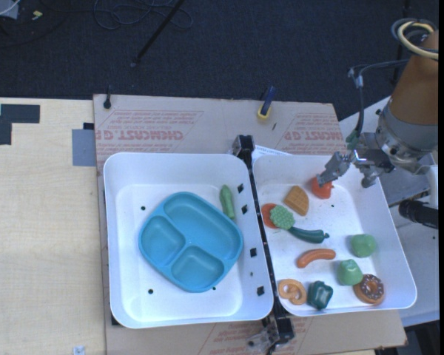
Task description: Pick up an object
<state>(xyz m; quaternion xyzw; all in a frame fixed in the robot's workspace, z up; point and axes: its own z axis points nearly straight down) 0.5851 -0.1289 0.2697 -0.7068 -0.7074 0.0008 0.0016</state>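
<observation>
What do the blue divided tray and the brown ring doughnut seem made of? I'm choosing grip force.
The blue divided tray: likely hard moulded plastic, its smooth even colour and soft-edged compartments suggesting so. The brown ring doughnut: probably toy plastic or rubber, matt with speckled topping; too small to say which.

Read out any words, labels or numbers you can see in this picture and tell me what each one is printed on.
Red print on the brown cardboard sheet under the bins, left panel: upside down, too blurred to read surely.
Red print, right panel, same sheet: likewise upside down and blurred.
Faint red print on the cardboard's front edge: too small to read.
</observation>
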